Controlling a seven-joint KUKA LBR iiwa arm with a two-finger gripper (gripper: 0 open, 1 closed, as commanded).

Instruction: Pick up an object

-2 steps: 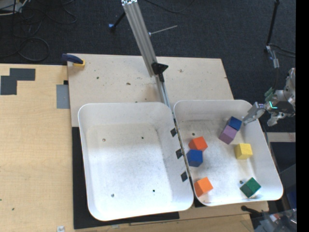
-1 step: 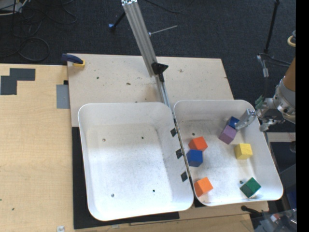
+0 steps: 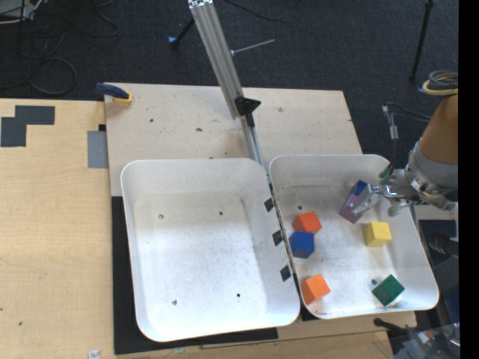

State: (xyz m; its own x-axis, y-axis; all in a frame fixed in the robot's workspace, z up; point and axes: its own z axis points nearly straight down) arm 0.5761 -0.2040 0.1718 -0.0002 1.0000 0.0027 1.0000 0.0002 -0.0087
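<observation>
Arm: grey with an orange band, entering from the right edge and reaching over the right bin's [image 3: 419, 238] upper right part.
Gripper [image 3: 372, 194]: low over the right bin, near its far right corner, pointing left toward the purple block.
Gripper state: cannot tell how far it is open; the tips merge with the purple block and a small blue piece [image 3: 360, 188] beside it. Cannot tell whether anything is held.
Purple block [image 3: 352, 205]: in the right bin's upper middle, tilted, right at the gripper tip. Touching or just apart cannot be told.
Yellow block [image 3: 377, 234]: right bin, just below and right of the purple block, apart from it.
Upper orange block [image 3: 307, 222]: right bin, left half, near the divider.
Blue block [image 3: 301, 244]: directly below the upper orange block, touching or nearly touching it.
Lower orange block [image 3: 316, 287]: right bin, near the front left corner.
Green block [image 3: 388, 289]: right bin, near the front right corner, tilted.
Left bin [image 3: 150, 193]: white, beside the right bin, with dark specks on its floor.
Bench [image 3: 299, 122]: pale wood, bearing both bins.
Metal rail [image 3: 221, 58]: slanting from the top of the view down to the gap between the bins.
</observation>
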